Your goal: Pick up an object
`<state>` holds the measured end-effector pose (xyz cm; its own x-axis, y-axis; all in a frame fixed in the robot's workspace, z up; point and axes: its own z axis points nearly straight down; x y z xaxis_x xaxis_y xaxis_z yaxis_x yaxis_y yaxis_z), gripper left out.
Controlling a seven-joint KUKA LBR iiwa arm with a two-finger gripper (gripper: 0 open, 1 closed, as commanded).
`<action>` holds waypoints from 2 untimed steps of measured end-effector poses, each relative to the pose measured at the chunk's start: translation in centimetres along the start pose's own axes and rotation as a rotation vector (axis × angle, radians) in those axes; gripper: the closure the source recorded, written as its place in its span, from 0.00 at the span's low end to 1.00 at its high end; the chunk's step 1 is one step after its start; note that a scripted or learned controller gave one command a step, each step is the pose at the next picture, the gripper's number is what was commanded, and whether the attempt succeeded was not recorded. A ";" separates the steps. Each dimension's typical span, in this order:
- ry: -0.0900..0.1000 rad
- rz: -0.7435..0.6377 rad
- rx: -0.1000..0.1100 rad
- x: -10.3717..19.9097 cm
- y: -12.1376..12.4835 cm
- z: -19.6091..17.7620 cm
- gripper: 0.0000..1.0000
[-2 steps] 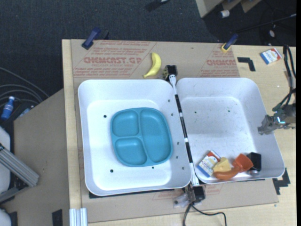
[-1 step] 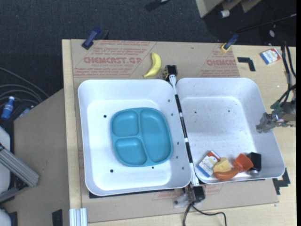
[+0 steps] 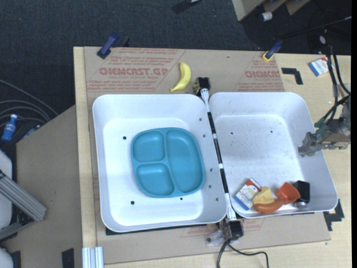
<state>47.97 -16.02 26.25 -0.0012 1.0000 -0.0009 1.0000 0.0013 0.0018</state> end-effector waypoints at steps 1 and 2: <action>0.000 0.001 0.000 -0.4 0.0 -0.6 1.00; 0.000 0.001 0.000 -0.6 0.3 -0.4 1.00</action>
<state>48.29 -16.64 26.67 -0.0004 1.0000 -0.0013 1.0000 0.0004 0.0016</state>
